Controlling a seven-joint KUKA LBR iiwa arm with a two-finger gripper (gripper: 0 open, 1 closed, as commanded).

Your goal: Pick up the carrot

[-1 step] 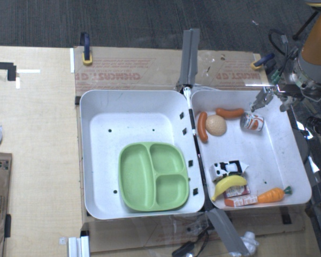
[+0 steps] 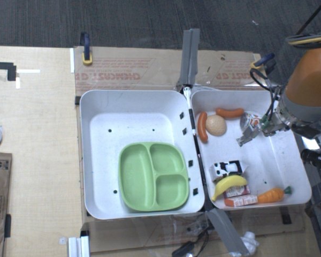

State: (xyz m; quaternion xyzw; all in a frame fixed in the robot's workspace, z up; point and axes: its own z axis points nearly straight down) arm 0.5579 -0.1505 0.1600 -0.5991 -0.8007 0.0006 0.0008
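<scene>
The carrot (image 2: 270, 195) is orange with a small green top. It lies on its side in the front right corner of the right bin (image 2: 267, 159), just right of a red box (image 2: 241, 201). My gripper (image 2: 250, 133) hangs over the upper middle of that bin, well behind the carrot and apart from it. It reaches in from the grey arm with the orange band (image 2: 309, 76) at the right. A small crumpled white, red and green packet (image 2: 251, 121) shows right at the gripper's tip.
The right bin also holds a red sausage (image 2: 203, 126), an orange sausage (image 2: 230, 112), a tan ball (image 2: 215, 125), a banana (image 2: 228, 184) and a black-and-white box (image 2: 227, 168). A green divided plate (image 2: 152, 175) lies in the left bin (image 2: 96, 143).
</scene>
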